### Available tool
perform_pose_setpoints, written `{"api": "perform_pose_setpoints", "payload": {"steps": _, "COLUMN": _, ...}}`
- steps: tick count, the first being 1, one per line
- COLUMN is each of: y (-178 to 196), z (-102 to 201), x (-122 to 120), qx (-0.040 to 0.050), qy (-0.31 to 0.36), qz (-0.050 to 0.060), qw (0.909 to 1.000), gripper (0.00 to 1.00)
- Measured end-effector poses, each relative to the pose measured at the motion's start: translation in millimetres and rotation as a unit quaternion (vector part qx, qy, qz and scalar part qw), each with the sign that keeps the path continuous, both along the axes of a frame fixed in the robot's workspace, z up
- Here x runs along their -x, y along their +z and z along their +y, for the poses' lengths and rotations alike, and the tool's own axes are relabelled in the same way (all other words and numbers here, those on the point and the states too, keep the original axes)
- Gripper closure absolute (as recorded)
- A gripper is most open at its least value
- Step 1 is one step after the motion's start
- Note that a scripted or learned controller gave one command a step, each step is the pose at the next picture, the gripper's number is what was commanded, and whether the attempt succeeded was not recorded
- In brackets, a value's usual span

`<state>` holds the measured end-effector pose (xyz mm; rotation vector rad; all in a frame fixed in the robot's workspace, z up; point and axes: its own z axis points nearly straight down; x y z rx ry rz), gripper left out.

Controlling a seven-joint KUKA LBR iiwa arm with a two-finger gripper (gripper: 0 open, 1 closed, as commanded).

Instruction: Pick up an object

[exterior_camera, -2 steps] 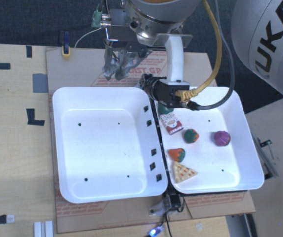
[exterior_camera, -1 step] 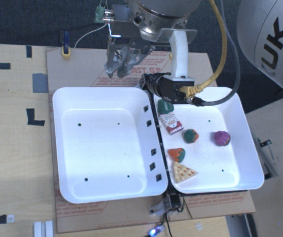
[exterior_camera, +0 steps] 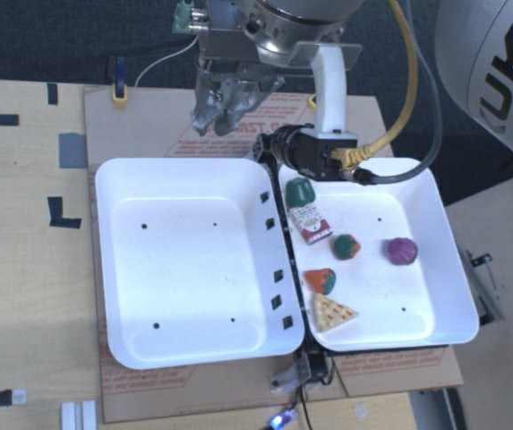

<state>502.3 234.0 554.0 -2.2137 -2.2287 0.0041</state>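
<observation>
Hangs above the brown cardboard sheet (exterior_camera: 162,137) beyond the far left corner of the right bin (exterior_camera: 390,303): gripper (exterior_camera: 225,113), blurred and seen from above, so cannot tell how wide it stands or whether anything sits in it.

Lying in the right bin, all along or near its left wall:
- green-capped piece (exterior_camera: 299,189) at the far left, just beside the wall.
- red and white packet (exterior_camera: 310,224) touching the near side of that piece.
- red and green toy (exterior_camera: 346,246) toward the middle of the right bin, apart from the packet.
- purple ball (exterior_camera: 402,251) farther right, near the right bin's centre-right.
- orange and green toy (exterior_camera: 321,280) by the left wall, nearer the front.
- pizza slice (exterior_camera: 332,312) at the near left corner, just beside the orange and green toy.

Touching the right bin's left side: left bin (exterior_camera: 184,267). Perched over the right bin's far left rim: black fitting (exterior_camera: 305,150) with a yellow cable (exterior_camera: 408,52).
</observation>
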Motion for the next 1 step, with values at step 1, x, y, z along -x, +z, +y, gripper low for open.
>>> {"api": "perform_pose_setpoints", "payload": {"steps": 1, "y": -198.8, "z": -61.1, "x": 21.0, "qx": 0.0035, "qy": -0.006, "qz": 0.008, "qw": 0.9999, "gripper": 1.0}}
